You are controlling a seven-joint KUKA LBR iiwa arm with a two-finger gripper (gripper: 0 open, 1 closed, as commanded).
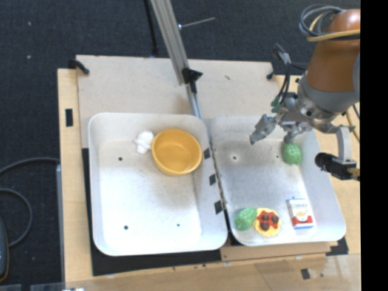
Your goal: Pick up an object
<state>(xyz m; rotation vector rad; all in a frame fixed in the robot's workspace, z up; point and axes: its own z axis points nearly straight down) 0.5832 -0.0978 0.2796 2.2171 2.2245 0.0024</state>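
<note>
- The gripper (276,132) hovers over the right bin (254,180), its two fingers spread with nothing between them.
- Just right of the jaws, a green ball (291,154) lies in that bin.
- Well below the jaws lie a green lump (245,218), a yellow plate of red berries (268,221), and a small carton (300,213).
- Far left of the jaws, the left bin (121,211) holds a yellow bowl (176,151) touching a white lump (144,141).
</note>
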